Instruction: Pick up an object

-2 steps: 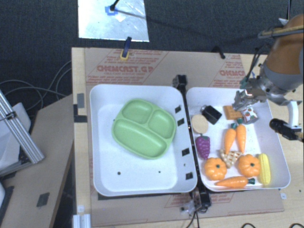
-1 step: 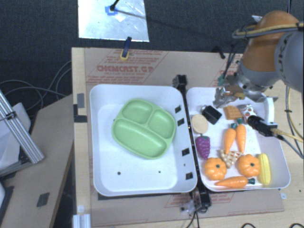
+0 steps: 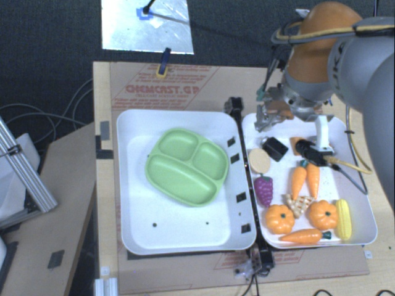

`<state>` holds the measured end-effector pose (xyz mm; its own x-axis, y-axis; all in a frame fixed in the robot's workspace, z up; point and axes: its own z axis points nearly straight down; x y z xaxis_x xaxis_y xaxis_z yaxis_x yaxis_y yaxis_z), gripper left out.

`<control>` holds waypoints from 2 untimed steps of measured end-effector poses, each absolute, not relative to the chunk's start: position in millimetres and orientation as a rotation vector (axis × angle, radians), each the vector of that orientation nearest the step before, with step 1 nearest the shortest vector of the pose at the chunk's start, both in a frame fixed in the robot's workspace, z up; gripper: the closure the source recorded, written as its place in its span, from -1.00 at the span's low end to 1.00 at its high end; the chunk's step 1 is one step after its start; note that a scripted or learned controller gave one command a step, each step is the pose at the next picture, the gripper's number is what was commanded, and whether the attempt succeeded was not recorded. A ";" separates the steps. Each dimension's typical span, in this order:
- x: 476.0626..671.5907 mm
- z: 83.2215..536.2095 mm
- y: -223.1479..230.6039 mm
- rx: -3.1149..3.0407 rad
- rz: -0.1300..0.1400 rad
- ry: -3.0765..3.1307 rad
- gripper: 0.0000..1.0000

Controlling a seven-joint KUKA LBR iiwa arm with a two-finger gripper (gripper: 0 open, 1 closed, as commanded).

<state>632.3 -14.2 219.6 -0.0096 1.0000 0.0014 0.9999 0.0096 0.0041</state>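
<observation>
While our gripper (image 3: 266,119) hovers over the right bin's (image 3: 370,224) far corner (finger state we cannot tell), toy food crowds nearer, awaiting picking.

The right bin (image 3: 364,217) holds toy food: 2 pumpkins (image 3: 279,217) at the near side, 2 upright carrots (image 3: 299,180) mid-bin, a third carrot (image 3: 302,235) lying along the near edge, purple grapes (image 3: 264,190) left, a yellow corn cob (image 3: 343,219) right, and a black block (image 3: 274,148) farther back.
</observation>
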 end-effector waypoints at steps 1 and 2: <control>618.7 215.5 -22.0 2.220 -0.001 2.222 1.00; 621.6 215.4 -20.4 2.216 0.002 2.224 1.00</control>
<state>621.6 -20.4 215.4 -0.0034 1.0000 -0.0004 1.0000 0.0034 0.0021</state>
